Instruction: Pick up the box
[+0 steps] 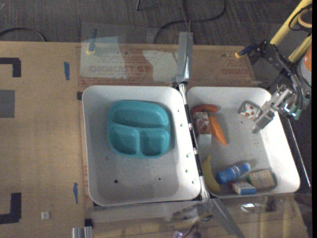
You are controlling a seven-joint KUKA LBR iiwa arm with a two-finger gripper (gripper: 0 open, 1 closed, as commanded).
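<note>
Box (201, 126): small carton lying flat at the right bin's (277, 95) left wall, touching the carrot (217, 130).
Looks light, stiff, likely crushable (judgement); pinch its long sides from above. Claw (261, 122) hangs near the patterned packet (249, 110), holding nothing; fingers' spread unclear.

Bins: I count two, a left bin (94, 148) and a right bin (277, 152).
Trays: one teal divided tray (140, 128).
Boxes: one red and white carton (201, 126), plus one small patterned box (249, 110).
Carrots: one (218, 130).
Sausages: one (204, 108).
Bananas: one (211, 176).
Bottles: one blue bottle (233, 172).
Sponges: one brown block (261, 179).
Small white blocks: one (243, 188).
Grippers: mine, one (267, 114).
</note>
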